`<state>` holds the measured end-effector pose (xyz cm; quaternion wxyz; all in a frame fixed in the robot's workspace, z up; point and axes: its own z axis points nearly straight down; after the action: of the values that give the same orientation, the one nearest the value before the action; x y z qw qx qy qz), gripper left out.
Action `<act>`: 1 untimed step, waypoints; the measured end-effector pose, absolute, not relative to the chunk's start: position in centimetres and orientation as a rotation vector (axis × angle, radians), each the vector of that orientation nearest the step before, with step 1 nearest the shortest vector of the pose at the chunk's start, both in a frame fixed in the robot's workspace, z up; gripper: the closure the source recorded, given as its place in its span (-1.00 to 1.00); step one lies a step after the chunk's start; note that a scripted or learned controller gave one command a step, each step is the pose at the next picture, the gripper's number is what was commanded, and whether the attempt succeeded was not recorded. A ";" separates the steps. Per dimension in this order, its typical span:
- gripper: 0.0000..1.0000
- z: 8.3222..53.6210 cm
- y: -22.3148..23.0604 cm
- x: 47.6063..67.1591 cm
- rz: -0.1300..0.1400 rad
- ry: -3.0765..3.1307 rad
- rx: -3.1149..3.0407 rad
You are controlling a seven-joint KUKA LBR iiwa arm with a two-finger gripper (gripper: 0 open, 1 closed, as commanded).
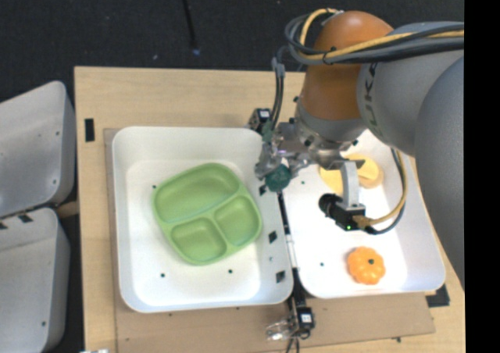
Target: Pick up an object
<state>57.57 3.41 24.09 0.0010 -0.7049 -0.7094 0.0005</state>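
Note:
My gripper (275, 170) hangs over the ridge where the two white bins meet, near their far end. A small dark teal object (276, 180) sits between its fingertips, and the gripper is shut on it. A green divided plate (207, 212) lies in the left bin (133, 265). In the right bin (406, 265) a small orange pumpkin-shaped object (366, 265) rests near the front. A yellow object (366, 172) lies further back, partly hidden by the arm.
The arm's grey body and orange band (344, 55) cover the far part of the right bin. A black connector with cables (337, 208) hangs over the middle of that bin. White bin floor shows around the plate.

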 end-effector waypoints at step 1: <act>1.00 24.2 8.3 58.4 -0.002 -2.229 -2.214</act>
<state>58.36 8.33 24.17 0.0000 -0.7048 -0.7094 -0.0007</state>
